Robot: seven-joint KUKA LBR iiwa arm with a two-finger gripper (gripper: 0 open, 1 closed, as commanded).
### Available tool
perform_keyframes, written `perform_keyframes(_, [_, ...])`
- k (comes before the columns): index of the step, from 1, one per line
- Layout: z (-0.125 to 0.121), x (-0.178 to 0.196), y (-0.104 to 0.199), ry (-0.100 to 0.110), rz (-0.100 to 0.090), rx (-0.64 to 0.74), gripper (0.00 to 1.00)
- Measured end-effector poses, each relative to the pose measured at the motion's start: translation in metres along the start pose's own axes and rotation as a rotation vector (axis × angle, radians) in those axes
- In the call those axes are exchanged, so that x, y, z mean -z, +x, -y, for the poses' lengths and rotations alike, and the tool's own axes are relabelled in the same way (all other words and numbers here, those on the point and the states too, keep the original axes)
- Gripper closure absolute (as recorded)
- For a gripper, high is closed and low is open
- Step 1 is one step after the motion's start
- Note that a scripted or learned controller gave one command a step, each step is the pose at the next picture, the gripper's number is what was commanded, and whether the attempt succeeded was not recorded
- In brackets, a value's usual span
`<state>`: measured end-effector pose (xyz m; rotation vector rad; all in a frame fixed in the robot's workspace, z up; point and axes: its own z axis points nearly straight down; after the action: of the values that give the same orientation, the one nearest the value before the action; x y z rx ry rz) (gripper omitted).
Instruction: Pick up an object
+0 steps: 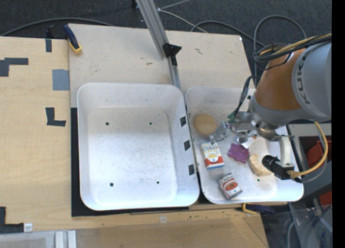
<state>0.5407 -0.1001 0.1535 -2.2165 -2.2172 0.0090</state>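
Right bin [207, 98]: gripper [230, 133], grasp unclear, above purple object [238, 152], beside tan ball [204, 124]

Arm [302, 80] enters from right, orange band above wrist, bent down toward near-right area. Hand [229, 133] low, pointing left; its finger spread unreadable from this angle.

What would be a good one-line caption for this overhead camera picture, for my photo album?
Grey-and-orange arm reaching over the right bin, its tool among a tan ball, two small cartons and a purple piece.
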Motion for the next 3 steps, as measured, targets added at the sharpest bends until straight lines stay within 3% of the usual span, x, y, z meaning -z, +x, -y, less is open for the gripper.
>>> perform_keyframes(1, [-0.003, -0.045, 0.005, -0.001, 0.0, 0.001, 0.0])
perform_keyframes(2, [-0.005, -0.062, 0.006, -0.01, -0.003, 0.002, 0.0])
perform_keyframes(3, [-0.006, -0.049, 0.006, -0.016, 0.0, 0.003, 1.0])
